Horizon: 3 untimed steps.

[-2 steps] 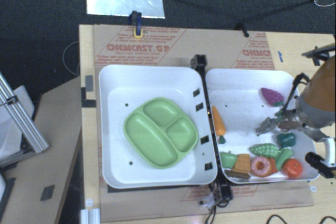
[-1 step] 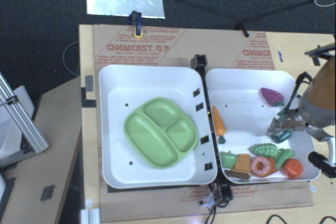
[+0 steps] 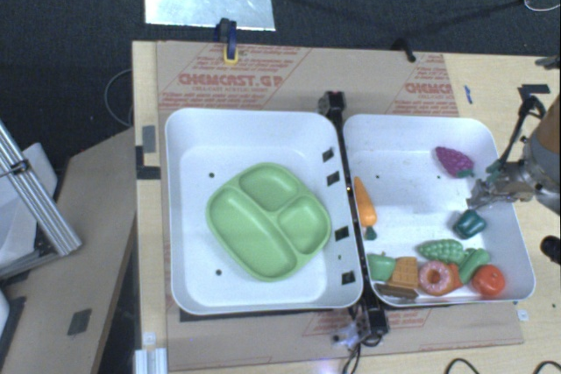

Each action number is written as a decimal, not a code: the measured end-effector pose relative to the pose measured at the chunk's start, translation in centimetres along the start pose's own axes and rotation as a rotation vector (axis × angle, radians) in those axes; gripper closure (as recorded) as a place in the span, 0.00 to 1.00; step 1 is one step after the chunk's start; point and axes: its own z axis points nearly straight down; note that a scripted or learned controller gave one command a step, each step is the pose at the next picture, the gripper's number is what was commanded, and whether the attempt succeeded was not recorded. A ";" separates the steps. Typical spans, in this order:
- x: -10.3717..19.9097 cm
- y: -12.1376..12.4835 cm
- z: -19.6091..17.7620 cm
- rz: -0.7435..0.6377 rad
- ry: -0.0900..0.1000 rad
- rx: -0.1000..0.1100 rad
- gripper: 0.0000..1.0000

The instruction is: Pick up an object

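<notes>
Left bin: holds a green divided plate, lying flat near centre; no toy food on it, so probably a drop target rather than a pick candidate.
Right bin: holds the toy food, crowded toward 5 and 6 o'clock of the bin floor, likely where loose pieces collect.
Items along the near wall: red tomato, frosted doughnut, green bumpy vegetable, tan wedge; packed touching one another, awkward for a clean two-finger grasp.
Carrot: at 9 o'clock of the right bin, just beside the dividing wall, well apart from the pile.
Purple grapes: at 1 o'clock of the right bin, lying alone.
Dark green pepper: at 3 o'clock of the right bin, directly under the tool; judged the likeliest pick object.
Gripper: reaching in over the right rim, tips just above the pepper; whether clenched, released or grasping cannot be told.
Task status: judged not yet completed; nothing seen lifted.
Writing: "CHEMCAST GP" in red on the board beneath the bins, repeated at 12 o'clock; partly covered at right.
</notes>
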 end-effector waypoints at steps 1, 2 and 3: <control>-0.1 0.2 -4.6 0.000 0.001 0.000 1.00; 5.4 1.6 -5.5 -0.004 0.003 0.003 1.00; 10.1 3.2 -5.7 -0.005 0.003 0.003 1.00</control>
